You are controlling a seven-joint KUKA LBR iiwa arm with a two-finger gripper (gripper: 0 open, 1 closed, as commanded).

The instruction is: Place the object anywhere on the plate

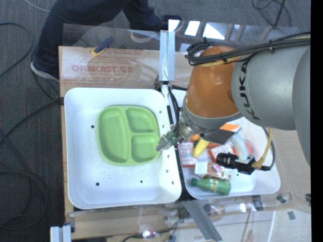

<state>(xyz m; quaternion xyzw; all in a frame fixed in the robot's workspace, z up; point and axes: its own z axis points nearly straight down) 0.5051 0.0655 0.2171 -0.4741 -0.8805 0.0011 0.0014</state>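
Note:
A light green plate (126,135) with three compartments lies in the left white bin (86,185). My gripper (168,141) hangs over the ridge between the two bins, right at the plate's right edge beside its lower right compartment. I cannot make out anything held in it. The plate's compartments look bare. The large orange and grey wrist hides most of the upper half of the right bin (267,185).
The right bin holds a green bottle (212,185) lying at its front, a yellow piece (201,146), an orange piece (231,128) and red and white packets (187,154). A person's legs (86,19) stand beyond the bench at the top left.

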